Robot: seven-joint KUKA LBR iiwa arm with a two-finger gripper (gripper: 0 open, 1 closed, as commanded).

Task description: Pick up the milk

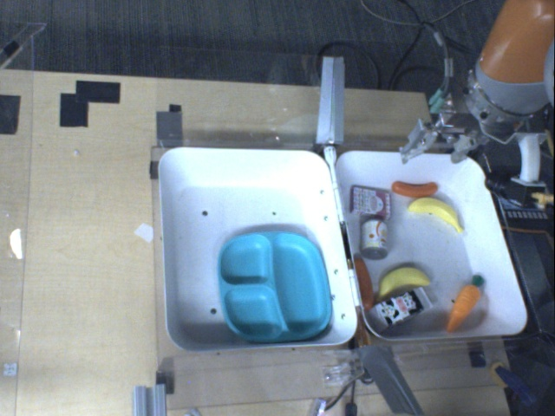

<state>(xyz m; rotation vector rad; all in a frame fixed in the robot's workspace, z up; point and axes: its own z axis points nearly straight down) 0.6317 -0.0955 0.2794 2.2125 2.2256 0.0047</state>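
Right bin (503,258), milk (402,307) under banana (403,278)

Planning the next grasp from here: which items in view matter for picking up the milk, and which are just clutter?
For the job:
- milk carton, black and white, near edge of the right bin
- gripper, above the right bin's far rim

Lying about:
- two bananas
- carrot
- sausage
- can
- purple packet
- blue tray, left bin

A single fixed camera looks down at a slant from high above the worktop (87,232), far enough to take in both white bins (173,232) side by side, the arm (520,42) entering from the right edge.
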